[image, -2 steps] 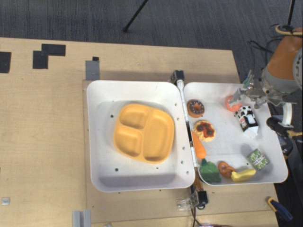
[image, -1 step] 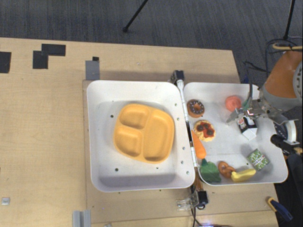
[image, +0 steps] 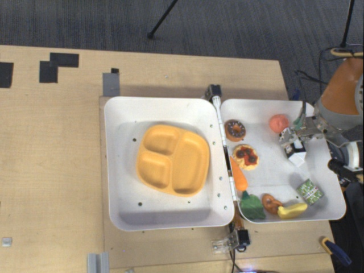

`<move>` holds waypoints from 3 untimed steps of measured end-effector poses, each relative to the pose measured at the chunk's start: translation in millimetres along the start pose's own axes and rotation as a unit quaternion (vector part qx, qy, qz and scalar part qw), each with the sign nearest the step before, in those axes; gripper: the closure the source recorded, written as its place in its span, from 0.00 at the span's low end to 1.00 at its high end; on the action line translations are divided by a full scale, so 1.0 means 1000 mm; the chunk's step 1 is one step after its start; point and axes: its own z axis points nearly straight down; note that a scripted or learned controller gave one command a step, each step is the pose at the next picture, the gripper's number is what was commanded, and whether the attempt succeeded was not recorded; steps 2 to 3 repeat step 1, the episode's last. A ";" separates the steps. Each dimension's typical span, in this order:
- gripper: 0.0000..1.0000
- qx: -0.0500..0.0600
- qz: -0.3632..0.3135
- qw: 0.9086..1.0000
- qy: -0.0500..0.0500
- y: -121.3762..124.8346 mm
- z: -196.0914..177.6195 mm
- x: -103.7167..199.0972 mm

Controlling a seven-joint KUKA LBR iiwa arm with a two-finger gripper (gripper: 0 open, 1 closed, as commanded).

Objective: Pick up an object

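The right bin (image: 318, 110) holds several toy foods: a chocolate doughnut (image: 235, 129), a small pizza (image: 245, 156), a pink ball (image: 278, 123), a carrot (image: 240, 179) with a green top (image: 252, 206), a brown pretzel-like piece (image: 271, 202), a yellow banana (image: 292, 210) and a green patterned packet (image: 310, 191). My gripper (image: 294, 148) hangs low over the right part of this bin, just right of the pink ball, with a black and white tip close to the bin floor.
The left bin (image: 122, 152) carries a yellow sectioned plate (image: 172, 158). The arm's grey body with its orange band (image: 344, 92) enters from the right, above the right bin's far corner. A divider rail (image: 223, 141) runs between the bins.
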 end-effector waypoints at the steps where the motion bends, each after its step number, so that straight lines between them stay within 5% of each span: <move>1: 1.00 0.007 0.057 0.998 0.006 -0.005 -0.103 0.083; 3: 1.00 0.007 0.057 0.998 0.006 -0.005 -0.103 0.083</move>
